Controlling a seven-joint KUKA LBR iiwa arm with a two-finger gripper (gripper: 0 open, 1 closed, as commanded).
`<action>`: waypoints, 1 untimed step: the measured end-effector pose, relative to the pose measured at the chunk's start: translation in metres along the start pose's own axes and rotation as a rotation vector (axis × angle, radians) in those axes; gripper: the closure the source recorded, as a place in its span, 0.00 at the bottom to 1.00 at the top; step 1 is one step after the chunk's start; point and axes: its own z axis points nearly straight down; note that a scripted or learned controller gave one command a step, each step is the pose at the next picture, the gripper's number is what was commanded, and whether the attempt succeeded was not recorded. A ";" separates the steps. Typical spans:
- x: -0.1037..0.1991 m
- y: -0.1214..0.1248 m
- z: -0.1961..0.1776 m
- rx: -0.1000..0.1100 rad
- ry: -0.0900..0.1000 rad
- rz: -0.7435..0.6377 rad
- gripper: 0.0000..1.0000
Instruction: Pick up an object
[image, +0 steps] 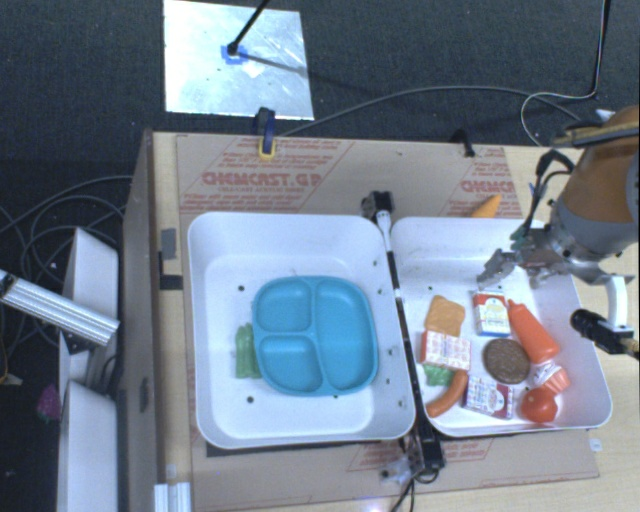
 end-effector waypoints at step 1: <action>0.054 0.002 0.066 0.001 0.001 -0.002 0.00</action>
